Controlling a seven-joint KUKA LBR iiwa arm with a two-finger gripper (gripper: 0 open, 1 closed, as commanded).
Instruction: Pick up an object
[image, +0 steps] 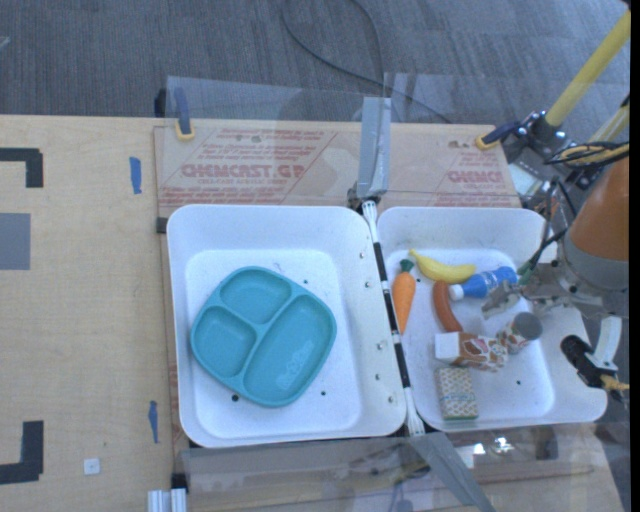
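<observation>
Left bin (190, 250): teal divided plate (263, 335). Right bin (575, 395): carrot (403, 299), banana (444, 268), sausage (445, 307), white cube (446, 347), patterned box (457, 392), giraffe toy (492, 349). Gripper (517, 312) just above-right of giraffe toy, beside blue bottle (485, 284); finger state cannot tell.

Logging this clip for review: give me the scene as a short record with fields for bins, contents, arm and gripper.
left bin: holds a teal divided plate
right bin: carrot, banana, sausage, blue-and-white bottle, white cube, giraffe-patterned toy, patterned box
arm: reaches in from the right, over the right bin
gripper: low by the bottle; finger state unclear
grasp: no object visibly held
</observation>
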